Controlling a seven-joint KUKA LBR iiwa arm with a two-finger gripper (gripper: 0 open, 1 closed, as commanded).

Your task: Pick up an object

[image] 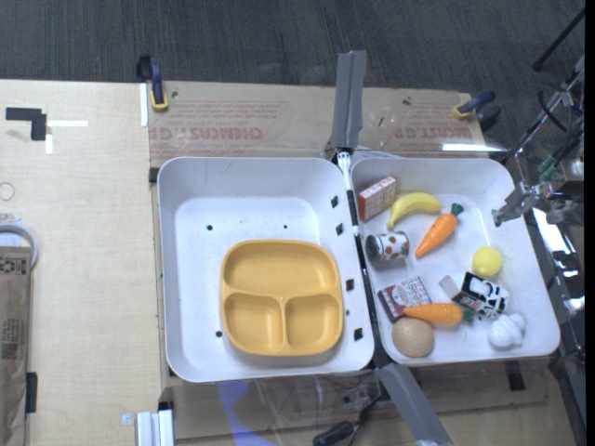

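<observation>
Yellow 3-compartment tray x1 in left bin | right bin: carrots x2, banana x1, lemon x1, cartons x2, can x1 | cardboard reads CHEMC… mirrored | gripper at right rim, grip state unclear

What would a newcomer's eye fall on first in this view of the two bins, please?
Probably the yellow divided tray, lying alone in the left bin. Next comes the bright clutter in the right bin: a banana beside a carrot, and a yellow ball nearer the right wall.
</observation>
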